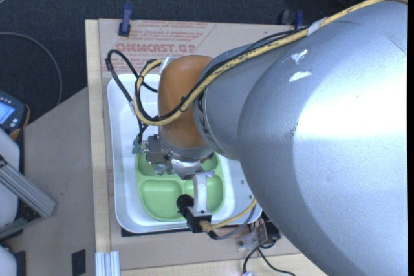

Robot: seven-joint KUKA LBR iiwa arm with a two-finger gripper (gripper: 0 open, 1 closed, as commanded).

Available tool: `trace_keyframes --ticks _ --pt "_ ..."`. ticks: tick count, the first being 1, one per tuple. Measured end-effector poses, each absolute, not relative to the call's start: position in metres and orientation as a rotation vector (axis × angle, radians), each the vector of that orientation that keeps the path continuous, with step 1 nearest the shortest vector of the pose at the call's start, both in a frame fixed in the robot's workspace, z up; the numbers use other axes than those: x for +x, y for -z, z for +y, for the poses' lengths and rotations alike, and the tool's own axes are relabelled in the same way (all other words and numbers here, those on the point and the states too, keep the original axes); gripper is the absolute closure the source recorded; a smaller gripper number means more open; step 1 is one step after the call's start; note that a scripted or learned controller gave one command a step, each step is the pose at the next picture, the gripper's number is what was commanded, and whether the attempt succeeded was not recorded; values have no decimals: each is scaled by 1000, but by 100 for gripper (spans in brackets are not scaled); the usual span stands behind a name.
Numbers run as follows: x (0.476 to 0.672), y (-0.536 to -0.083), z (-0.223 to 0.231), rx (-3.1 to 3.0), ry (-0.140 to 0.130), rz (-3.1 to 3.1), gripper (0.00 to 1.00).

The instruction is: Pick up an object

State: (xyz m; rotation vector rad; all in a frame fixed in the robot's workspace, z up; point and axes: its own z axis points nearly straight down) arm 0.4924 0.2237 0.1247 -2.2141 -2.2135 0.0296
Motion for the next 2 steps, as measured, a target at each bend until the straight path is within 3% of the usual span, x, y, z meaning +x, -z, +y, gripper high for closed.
trace_keyframes --ticks 1,2 --pt "486 -89 222 -2235 34 -2228 100" --pt "568 -88 201 -2220 0 -2217 100"
